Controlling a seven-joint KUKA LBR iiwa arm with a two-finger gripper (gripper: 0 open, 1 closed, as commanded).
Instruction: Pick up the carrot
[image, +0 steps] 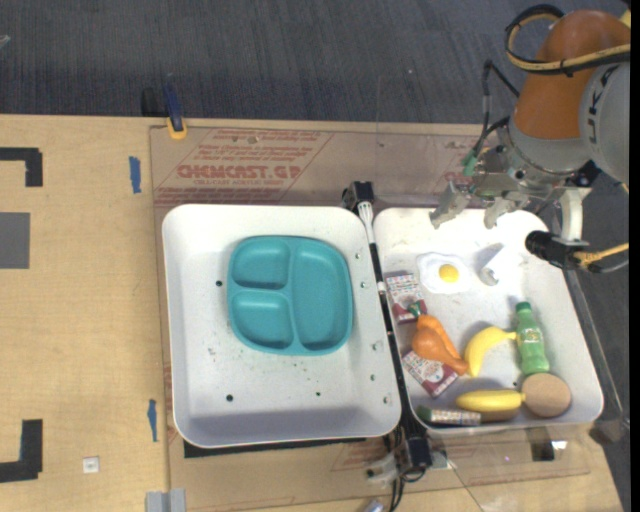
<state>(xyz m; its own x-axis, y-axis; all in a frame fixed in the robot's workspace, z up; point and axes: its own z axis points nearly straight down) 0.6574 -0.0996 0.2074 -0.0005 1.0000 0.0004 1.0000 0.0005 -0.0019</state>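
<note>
In the camera view, the gripper (470, 208) hangs over the far end of the right bin (590, 375), close to the bin's far rim. Its two fingers (445, 210) point down and stand spread apart, with nothing between them, so the gripper holds no object.

The carrot (437, 340) lies in the same right bin, near its left wall and about halfway along it. From the gripper, the carrot is toward the near side of the bench and slightly to the view's left. They are well apart; the fried egg toy (445, 272) lies between them on the bin floor.

The carrot's long axis runs at a slant, from upper left to lower right in the view. Its thick orange body is in the middle, and the thin end points toward the bananas. It rests partly on a red packet (425, 372), and a curved banana (487, 345) is just beside it on the right. A green bottle (530, 340) stands further right.

I judge that the arm must travel toward the near side and then descend, and the fingers should close across the short width of the carrot. The banana so close on one side may get in the way of one finger.

The left bin (190, 330) carries a teal divided plate (291, 293).
</note>
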